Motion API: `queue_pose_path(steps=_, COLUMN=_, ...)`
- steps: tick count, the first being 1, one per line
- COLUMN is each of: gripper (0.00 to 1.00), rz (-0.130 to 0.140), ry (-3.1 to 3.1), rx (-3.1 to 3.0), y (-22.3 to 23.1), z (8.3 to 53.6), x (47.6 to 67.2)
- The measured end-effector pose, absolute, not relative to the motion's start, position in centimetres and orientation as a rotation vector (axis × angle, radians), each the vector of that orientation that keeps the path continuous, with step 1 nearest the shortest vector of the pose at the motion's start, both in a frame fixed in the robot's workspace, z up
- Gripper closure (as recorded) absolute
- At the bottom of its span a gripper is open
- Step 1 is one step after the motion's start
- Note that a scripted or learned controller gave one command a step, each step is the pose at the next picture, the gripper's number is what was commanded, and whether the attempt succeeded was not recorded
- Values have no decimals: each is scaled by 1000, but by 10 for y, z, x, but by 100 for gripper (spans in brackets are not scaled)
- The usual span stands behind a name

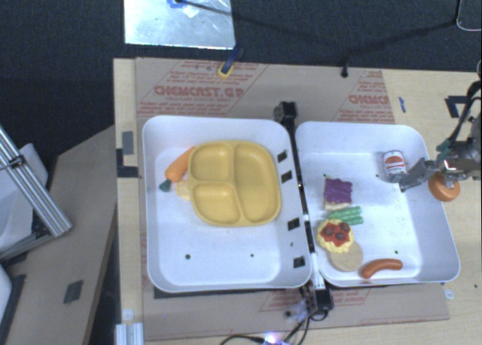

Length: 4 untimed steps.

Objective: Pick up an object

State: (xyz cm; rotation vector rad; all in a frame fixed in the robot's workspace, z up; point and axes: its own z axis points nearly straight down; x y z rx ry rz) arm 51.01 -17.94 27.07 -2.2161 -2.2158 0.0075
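Bench top [316,83] is pale wood-coloured board. A brown printed cardboard sheet [203,89] lies under both bins. Dark blue-black carpet-like floor lies beyond the bench's far edge. On that floor is a shiny metal plate [177,4] with a blue tape mark. Thin black cables run across the floor. A metal frame [26,185] and a lower tan surface sit off the bench's left edge.

Left bin [162,261]: a yellow divided plate [230,183] sits near its centre. An orange toy carrot [179,163] lies against the plate's left rim, toward the bin's far-left corner.

Right bin [429,257]: a small red-and-white can [393,163] stands near the far-right corner. A purple-topped slice [337,190] lies toward the left wall. Just nearer than it are green toy beans [346,215]. Then comes a round yellow-and-red pizza-like piece [335,235], touching a tan disc [346,257]. A toy sausage [381,267] lies by the near edge.

Gripper [413,176]: reaches in over the right bin's right edge, just beside the can on its right. A grey finger [416,174] points toward the can. Cannot tell how far apart the fingers are. Nothing seen between them. An orange band [444,187] shows behind the gripper, at the bin's right rim.
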Motion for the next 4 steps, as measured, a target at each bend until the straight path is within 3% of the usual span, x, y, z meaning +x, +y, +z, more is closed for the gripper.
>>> queue_pose_path(steps=1, gripper=0, rz=-1, ry=-2226, rx=-2220, y=-179, z=276, x=512)
queue_pose_path(steps=4, gripper=0, rz=1, ry=-2221, rx=-2219, y=-184, z=134, x=511)
